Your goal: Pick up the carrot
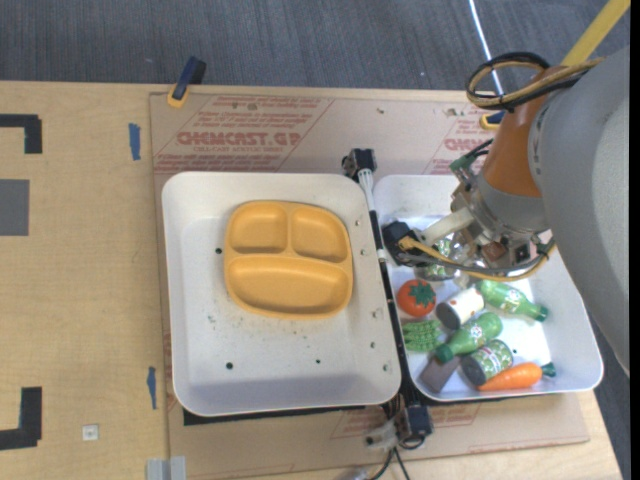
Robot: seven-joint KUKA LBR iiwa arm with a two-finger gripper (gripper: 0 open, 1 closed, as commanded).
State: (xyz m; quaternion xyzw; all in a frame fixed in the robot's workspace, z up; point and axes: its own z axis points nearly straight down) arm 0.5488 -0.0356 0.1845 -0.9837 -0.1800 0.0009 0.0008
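- Grey carpet fills the background at twelve o'clock, crossed by a thin white cable point(478, 18)
- Below it lies a tan bench point(80, 268) with a cardboard sheet point(260, 128) printed in red letters; black marks and bits of blue tape sit on the bench toward nine o'clock
- A blue and yellow clamp point(187, 80) grips the cardboard edge at eleven o'clock
- Two white bins sit side by side, touching along a black hinge strip
- The left bin point(190, 348) holds a yellow tray point(289, 258) with three compartments, lying flat in its upper half
- The right bin point(580, 358) is crowded with toy food
- The carrot point(510, 376) lies at the bin's five o'clock corner, orange with a green tip pointing to three o'clock, touching a dark can point(486, 360) just at its ten o'clock side
- A green bottle point(466, 336) lies tilted near the middle, another green bottle point(512, 299) lies toward three o'clock
- A tomato point(416, 297) with a green stalk sits by the bin's left wall, and a green bumpy piece point(424, 334) lies just at its six o'clock
- A grey block point(438, 372) lies at the bin's six o'clock edge
- The arm point(590, 168) reaches in from three o'clock, its orange band point(510, 158) above the wrist
- The gripper point(480, 243) hangs low over the bin's twelve o'clock half, well apart from the carrot
- I cannot tell how the gripper is set; cables and metal parts hide its tip
- Nothing can be seen clamped in it
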